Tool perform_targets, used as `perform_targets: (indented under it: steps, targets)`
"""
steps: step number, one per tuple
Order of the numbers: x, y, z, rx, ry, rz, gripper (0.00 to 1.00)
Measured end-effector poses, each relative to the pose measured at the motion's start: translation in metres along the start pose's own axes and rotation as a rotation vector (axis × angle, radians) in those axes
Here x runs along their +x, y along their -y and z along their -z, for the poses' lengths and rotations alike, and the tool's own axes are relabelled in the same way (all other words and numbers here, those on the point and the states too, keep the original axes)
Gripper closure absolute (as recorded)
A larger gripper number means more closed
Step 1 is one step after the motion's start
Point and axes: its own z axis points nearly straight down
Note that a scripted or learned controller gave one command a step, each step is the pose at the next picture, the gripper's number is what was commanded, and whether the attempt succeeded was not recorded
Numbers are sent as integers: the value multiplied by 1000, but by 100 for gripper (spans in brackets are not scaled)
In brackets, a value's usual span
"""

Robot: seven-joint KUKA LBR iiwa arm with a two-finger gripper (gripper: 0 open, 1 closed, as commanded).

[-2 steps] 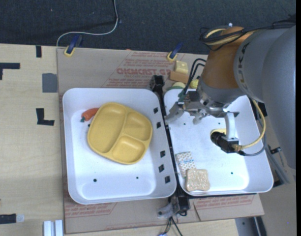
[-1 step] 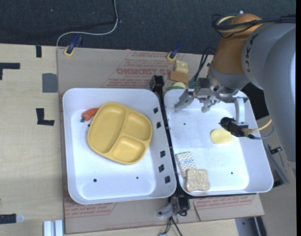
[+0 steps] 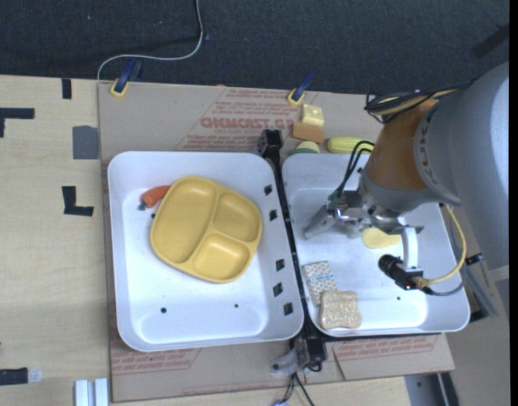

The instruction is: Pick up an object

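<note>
In the right bin point(image 3: 437, 311), the gripper point(image 3: 360, 218), spread open, hangs above the cracker point(image 3: 339, 309).

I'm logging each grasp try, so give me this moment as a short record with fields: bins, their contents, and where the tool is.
left bin: yellow tray, orange item at the tray's upper-left edge
right bin: two crackers, yellow piece
tool: over right bin, above the crackers
beyond right bin: block, corn
</note>
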Motion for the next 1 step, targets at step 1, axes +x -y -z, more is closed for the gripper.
perform_targets:
  steps: [1]
  targets:
    - [15,-37,3,-3,1,7,0]
